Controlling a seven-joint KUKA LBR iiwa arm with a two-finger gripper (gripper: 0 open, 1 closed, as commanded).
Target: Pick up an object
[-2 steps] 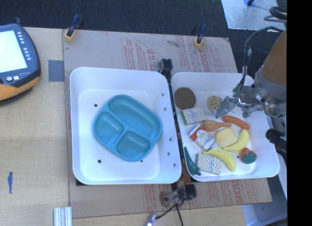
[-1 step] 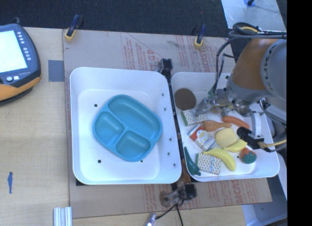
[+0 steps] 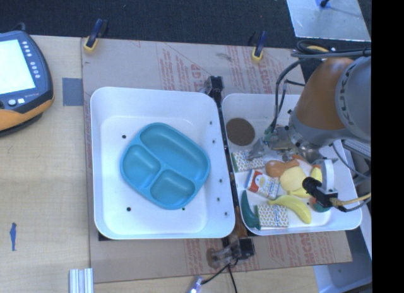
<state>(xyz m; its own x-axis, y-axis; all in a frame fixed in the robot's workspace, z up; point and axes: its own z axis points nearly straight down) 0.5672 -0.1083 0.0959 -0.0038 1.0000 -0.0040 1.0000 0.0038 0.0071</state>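
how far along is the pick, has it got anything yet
Nothing looks picked yet. The arm is over the right bin, its gripper low by the brown disc. The banana and packets lie in the bin. The grasp and the lift are left.

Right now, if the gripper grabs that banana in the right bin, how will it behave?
The banana looks smooth and curved, so it may slip or pivot between fingers. It probably stays stiff. It lies against a packet, which could get nudged.
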